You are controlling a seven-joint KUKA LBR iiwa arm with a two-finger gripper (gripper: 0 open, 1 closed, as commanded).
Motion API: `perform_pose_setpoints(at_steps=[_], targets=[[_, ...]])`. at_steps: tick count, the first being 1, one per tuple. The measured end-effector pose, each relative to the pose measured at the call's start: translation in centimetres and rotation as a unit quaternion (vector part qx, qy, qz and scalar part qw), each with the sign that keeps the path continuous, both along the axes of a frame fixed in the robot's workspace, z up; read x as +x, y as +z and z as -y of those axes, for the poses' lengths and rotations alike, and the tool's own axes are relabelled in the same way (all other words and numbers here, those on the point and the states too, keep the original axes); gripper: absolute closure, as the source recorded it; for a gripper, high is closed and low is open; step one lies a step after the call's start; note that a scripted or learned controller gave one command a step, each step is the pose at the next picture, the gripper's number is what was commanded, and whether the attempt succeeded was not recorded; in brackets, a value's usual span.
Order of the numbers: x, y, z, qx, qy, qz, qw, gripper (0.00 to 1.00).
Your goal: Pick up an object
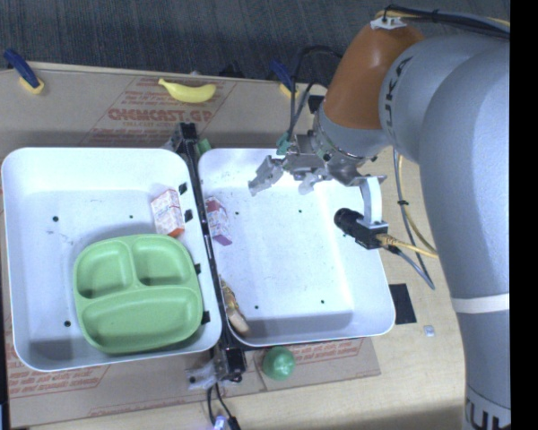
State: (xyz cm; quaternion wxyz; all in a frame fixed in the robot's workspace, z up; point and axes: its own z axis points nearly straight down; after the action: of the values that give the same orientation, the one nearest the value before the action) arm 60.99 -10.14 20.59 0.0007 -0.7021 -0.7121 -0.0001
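- Hovering over the upper part of the right bin (359,316), the gripper (287,174) sits at about 12 o'clock of that bin, reached in by the arm (430,106) from the right; its fingers look spread apart with nothing between them, though the slant of the view makes the width hard to judge.
- Nearest candidate to lift: a small pink and white packet (217,220) lying on the right bin's floor by its left wall, at roughly 8 o'clock from the gripper and apart from it.
- A tan object (232,313) lies in the same bin's lower left corner, at about 7 o'clock from the gripper and farther off.
- In the left bin (18,240) a green divided tray (140,291) fills the lower half, and a small orange and white carton (168,212) stands just beyond its upper right corner.
- Outside the bins, a yellow banana (188,89) lies at 12 o'clock on the cardboard, and a green ball (278,363) at 6 o'clock.
- To do this step well, I judge the gripper should centre over the packet before descending, turn its fingers so they close across the packet's narrow side, and keep clear of the bin wall close beside it, which could block one finger.
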Motion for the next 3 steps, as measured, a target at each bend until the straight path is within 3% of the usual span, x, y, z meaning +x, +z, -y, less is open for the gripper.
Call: perform_pose_setpoints(at_steps=[1, 2, 3], targets=[[4.7, -3.6, 3.0, -0.0004, -0.005, 0.0, 1.0, 0.0], [-2.4, -11.5, 7.3, -0.0008, -0.004, -0.002, 1.0, 0.0], [-8.5, -7.0, 6.9, -0.0007, -0.004, -0.001, 1.0, 0.0]])
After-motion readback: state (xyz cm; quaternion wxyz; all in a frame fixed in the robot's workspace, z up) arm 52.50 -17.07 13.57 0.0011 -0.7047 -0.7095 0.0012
